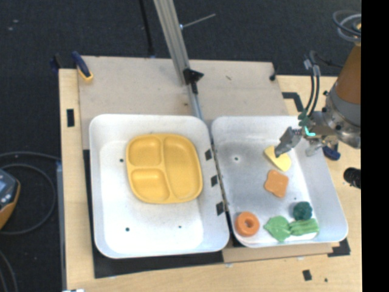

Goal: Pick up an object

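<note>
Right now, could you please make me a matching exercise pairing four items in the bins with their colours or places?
Things:
1. divided plate
2. ring
3. ball
4. gripper

Descriptions:
A. dark green, near the right bin's lower right corner
B. yellow, in the left bin
C. just above the pale yellow piece
D. orange, at the right bin's lower left

Pairs: 1-B, 2-D, 3-A, 4-C

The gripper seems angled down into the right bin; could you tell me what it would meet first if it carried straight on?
Most likely the pale yellow piece, just beneath the gripper, though depth is unclear.
</note>
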Robot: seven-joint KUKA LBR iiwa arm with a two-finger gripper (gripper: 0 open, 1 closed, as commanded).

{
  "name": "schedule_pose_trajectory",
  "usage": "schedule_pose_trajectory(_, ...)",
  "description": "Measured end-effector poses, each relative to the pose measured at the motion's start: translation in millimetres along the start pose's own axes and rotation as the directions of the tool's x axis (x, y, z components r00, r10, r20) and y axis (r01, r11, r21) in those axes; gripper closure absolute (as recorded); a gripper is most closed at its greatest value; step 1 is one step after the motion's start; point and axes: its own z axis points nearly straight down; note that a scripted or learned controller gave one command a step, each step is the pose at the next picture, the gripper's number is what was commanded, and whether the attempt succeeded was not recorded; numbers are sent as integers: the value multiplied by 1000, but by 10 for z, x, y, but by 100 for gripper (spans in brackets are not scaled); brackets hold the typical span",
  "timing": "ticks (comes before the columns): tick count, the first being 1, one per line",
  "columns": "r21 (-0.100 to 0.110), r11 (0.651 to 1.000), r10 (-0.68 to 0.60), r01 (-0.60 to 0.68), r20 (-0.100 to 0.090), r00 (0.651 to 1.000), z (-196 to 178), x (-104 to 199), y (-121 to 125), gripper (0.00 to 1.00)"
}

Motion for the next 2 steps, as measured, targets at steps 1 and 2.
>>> schedule_pose_trajectory(1, -1, 1000, 0, 0, 0, 1000, -6, 0, 3, 0)
schedule_pose_trajectory(2, 4, 1000, 1, -1, -1, 1000, 620, -41, 25, 0)
